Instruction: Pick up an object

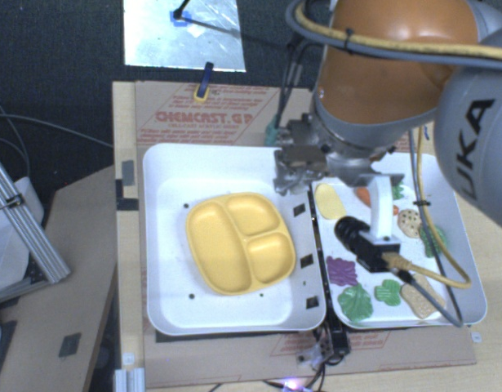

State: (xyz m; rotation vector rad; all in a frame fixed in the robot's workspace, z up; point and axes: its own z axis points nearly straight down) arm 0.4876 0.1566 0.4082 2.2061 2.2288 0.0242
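Gripper hung over the bins' dividing wall; spread or closed could not be told. Yellow piece lay at its 5 o'clock, in the right bin. A descent here risked striking the wall and grasping nothing.

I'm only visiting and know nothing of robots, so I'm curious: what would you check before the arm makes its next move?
1. Things to pick: ok. Purple grapes, a cookie and a yellow piece lie in the right bin.
2. Yellow divided plate flat in the left bin: ok.
3. Gripper over a target: not ok, it hangs by the wall between the bins.
4. Gripper carrying nothing: cannot tell.
5. Yellow piece apart from its neighbours: ok.
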